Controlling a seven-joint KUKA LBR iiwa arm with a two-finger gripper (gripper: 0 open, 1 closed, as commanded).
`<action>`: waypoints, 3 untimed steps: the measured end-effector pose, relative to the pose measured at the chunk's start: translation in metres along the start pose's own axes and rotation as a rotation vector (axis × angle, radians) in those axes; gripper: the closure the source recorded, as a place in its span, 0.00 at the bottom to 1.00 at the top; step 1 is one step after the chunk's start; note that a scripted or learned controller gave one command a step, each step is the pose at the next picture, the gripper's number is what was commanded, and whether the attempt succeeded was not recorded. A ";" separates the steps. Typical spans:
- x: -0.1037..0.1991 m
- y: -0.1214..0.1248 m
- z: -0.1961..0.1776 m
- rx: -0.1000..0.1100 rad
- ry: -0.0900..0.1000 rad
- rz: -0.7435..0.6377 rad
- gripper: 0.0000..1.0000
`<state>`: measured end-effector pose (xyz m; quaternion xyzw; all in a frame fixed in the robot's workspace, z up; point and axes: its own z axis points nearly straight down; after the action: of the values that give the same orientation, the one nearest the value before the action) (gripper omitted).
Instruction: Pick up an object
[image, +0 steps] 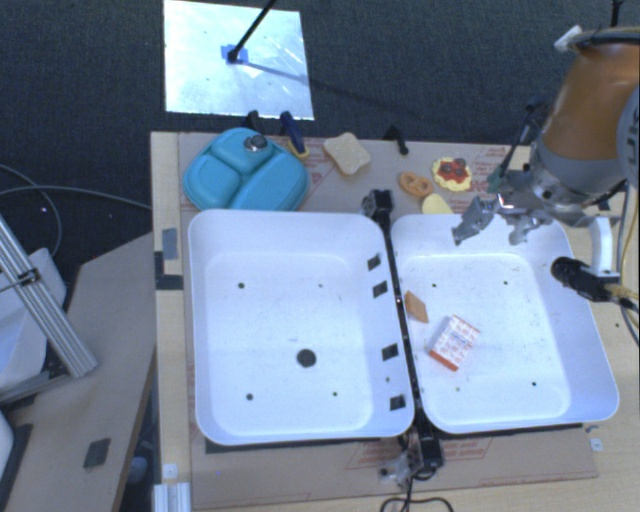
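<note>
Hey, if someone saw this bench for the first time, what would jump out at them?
Probably the grey and orange arm reaching in from the right, its gripper open above the far edge of the right bin. Next, the blue sectioned plate behind the left bin, and the small red and white box lying in the right bin.

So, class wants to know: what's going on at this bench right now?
A grey robot arm reaches in from the right, its gripper open and empty above the far edge of the right bin. That bin holds a small red-and-white box and a small orange piece. The left bin holds a small dark disc. Nothing has been picked up yet.
</note>
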<state>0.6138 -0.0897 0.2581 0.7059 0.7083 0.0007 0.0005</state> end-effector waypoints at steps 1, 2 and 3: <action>-0.048 -0.028 0.132 0.012 0.000 0.007 0.00; 0.112 -0.052 0.071 -0.004 0.008 -0.016 0.00; 0.099 -0.119 0.074 0.005 0.001 0.003 0.00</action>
<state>0.4948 0.0089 0.1839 0.7072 0.7070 -0.0010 -0.0016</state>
